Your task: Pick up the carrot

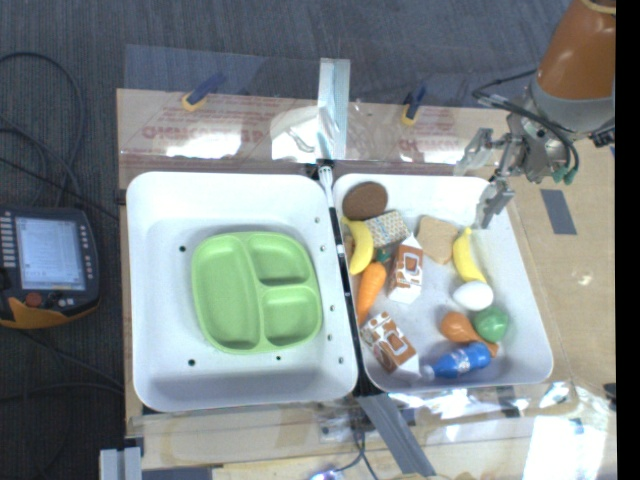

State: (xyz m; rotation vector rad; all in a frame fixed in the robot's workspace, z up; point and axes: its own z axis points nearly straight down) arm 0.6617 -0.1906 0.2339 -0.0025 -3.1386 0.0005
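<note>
The desk (590, 298) is a pale wooden board whose near edge carries strips of shiny, crinkled clear film and some metal brackets. Two shallow white bins sit side by side on it, touching along a central seam. The left bin (160, 368) holds a green divided tray (257, 290) with three compartments, lying flat near the bin's middle. The right bin (530, 353) is crowded: at its near edge lie a blue bottle (462, 360) and a small printed carton (388, 340); just beyond them are an orange ball (457, 325), a green round piece (491, 322) and a white egg (472, 295). The carrot (369, 289) lies along the right bin's left wall, about halfway back, pointing roughly near to far, with a yellow banana (357, 246) just beyond it and a second carton (405, 271) on its right. A second banana (465, 253) lies nearer the right wall, with a tan slice (436, 236) and a brown round piece (365, 200) towards the far edge. The gripper (494, 206) hangs over the far right corner of the right bin, well apart from the carrot; I cannot tell how its fingers stand. Beyond the bins more film is clipped down at the desk's far edge. Dark grey carpet surrounds the desk, and a handheld control pendant (45, 263) with cables lies off the left side
</note>
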